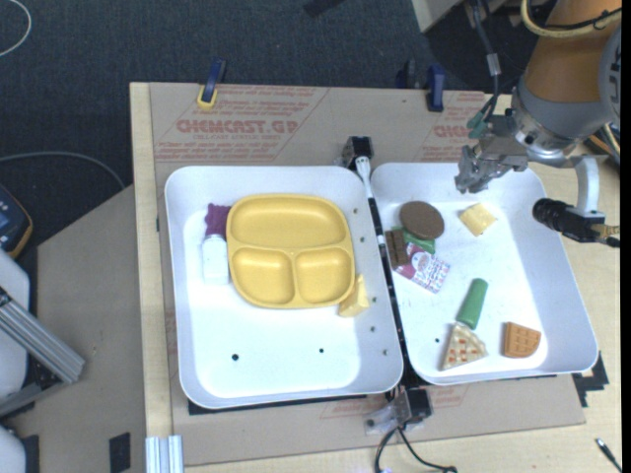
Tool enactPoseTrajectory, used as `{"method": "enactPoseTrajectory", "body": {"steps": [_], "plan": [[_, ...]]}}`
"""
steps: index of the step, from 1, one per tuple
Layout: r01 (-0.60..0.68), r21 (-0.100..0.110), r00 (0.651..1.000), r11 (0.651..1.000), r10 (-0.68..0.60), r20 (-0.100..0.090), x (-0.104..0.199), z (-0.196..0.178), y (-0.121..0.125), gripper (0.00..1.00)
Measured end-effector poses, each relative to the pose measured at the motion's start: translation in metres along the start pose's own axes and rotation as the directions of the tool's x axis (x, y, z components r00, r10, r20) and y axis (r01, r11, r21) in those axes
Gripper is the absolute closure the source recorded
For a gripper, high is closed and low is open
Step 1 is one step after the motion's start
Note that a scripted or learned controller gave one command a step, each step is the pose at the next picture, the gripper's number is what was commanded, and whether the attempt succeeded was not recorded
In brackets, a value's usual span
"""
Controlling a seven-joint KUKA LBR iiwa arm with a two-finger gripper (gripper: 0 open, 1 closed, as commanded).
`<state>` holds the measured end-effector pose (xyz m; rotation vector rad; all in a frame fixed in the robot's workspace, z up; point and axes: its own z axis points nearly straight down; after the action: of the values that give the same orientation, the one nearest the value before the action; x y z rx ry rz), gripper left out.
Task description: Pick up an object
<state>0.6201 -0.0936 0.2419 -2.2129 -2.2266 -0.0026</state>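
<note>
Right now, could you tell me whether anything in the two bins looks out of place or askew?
Nothing is spilled or broken. The yellow tray in the left bin lies over other items: a white and purple piece pokes out at its left edge and a pale yellow piece at its lower right corner.

Robotics laboratory test cell. Evidence: two white bins (197, 264) on a protective-film board (296, 121) clamped at its far edge, loose cables beside the board, aluminium framing left of it, dark carpet around.
</note>
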Motion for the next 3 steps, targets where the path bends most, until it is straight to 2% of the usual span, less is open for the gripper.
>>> {"method": "enactPoseTrajectory", "body": {"steps": [3], "plan": [[-0.001, 0.001, 1.0, 1.0, 0.001, 0.001, 0.141, 0.008, 0.0, 1.0]]}}
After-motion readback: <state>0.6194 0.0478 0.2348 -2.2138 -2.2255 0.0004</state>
